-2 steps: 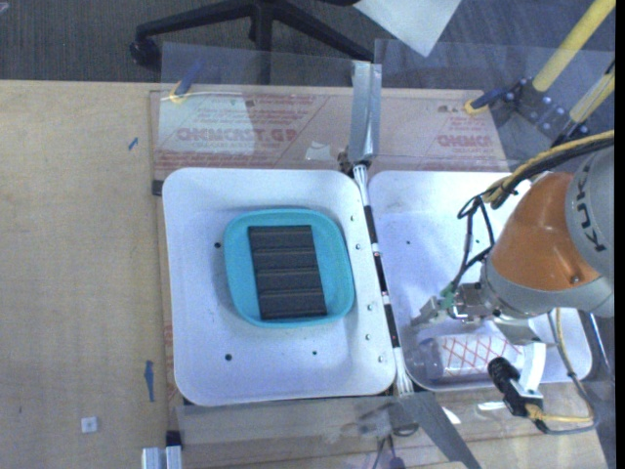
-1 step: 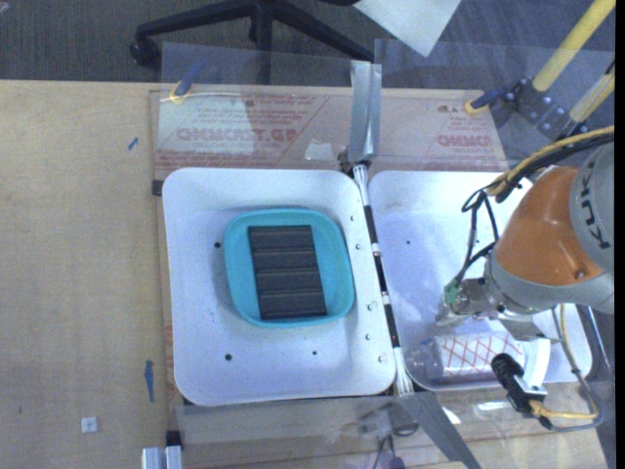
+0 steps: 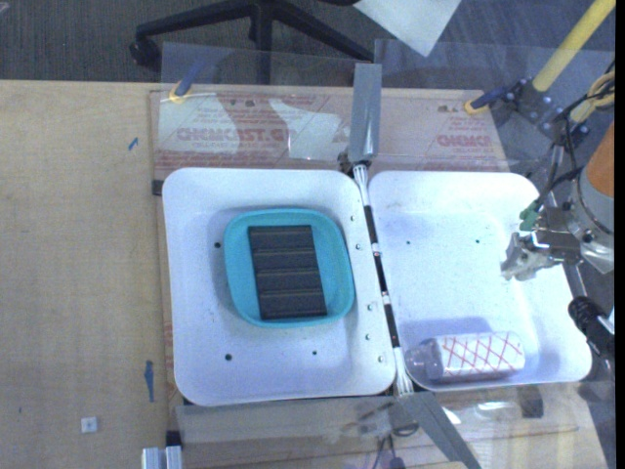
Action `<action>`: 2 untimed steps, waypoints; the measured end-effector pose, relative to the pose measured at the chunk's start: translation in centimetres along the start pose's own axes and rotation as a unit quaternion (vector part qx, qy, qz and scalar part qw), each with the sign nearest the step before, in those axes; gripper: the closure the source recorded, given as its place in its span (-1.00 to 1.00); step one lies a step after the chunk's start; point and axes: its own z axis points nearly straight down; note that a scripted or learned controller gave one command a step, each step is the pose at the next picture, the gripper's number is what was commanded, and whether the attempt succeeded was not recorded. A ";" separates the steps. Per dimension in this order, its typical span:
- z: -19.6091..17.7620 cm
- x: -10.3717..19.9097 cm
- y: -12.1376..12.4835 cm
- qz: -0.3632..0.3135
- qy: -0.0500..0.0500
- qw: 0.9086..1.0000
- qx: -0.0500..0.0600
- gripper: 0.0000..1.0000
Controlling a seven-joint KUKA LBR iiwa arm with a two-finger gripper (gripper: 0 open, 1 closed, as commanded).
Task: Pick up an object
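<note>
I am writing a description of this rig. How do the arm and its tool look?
The arm shows an orange band over grey metal, with black cables running beside it. The tool is pale grey metal with a small green mark near its top.

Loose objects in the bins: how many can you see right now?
2. A teal dish holding a dark ridged block lies in the left bin; a red-checked packet lies at the right bin's near edge.

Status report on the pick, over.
Gripper over right bin's right edge, nothing held. Red-checked packet lies at bin's near side, untouched. Teal tray in left bin. Nothing in the way.
</note>
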 end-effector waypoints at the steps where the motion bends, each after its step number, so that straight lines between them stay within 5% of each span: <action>1: -3.7 -8.7 1.0 0.113 -0.001 0.994 -0.001 1.00; 2: 0.8 -2.2 0.1 0.243 0.000 0.970 0.003 1.00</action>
